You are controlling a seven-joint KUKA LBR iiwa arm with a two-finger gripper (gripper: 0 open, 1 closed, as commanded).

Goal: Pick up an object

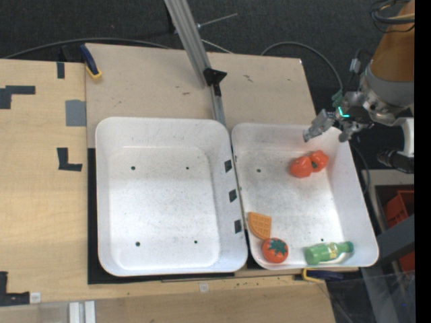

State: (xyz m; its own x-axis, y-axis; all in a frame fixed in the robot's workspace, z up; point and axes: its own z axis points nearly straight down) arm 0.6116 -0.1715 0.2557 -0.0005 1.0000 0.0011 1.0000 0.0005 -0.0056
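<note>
The arm [394, 52] comes in from the upper right of the frame, and its gripper [330, 128] hangs over the top right corner of the right bin [283, 140]. That looks like a ready position above the goods, not a grab: nothing sits between the fingers, which stand apart, one grey finger [316, 128] pointing down-left over the bin's rim.

All the candidates lie in the right bin. A red pair [306, 165], two small rounded pieces touching, is just below and left of the gripper, the nearest pick by my reckoning. Along the bin's lower edge sit a tomato [275, 249] with a green top, an orange wedge [259, 224] just above it, and a green bottle [328, 252] lying on its side at the lower right. They seem scattered loosely, so each can be reached alone.

The left bin [161, 194] holds nothing I can see.

The second finger blurs into the wrist's dark parts, and the arm is cut off at the right edge. Whether the red pair is one thing or two, I cannot tell.
</note>
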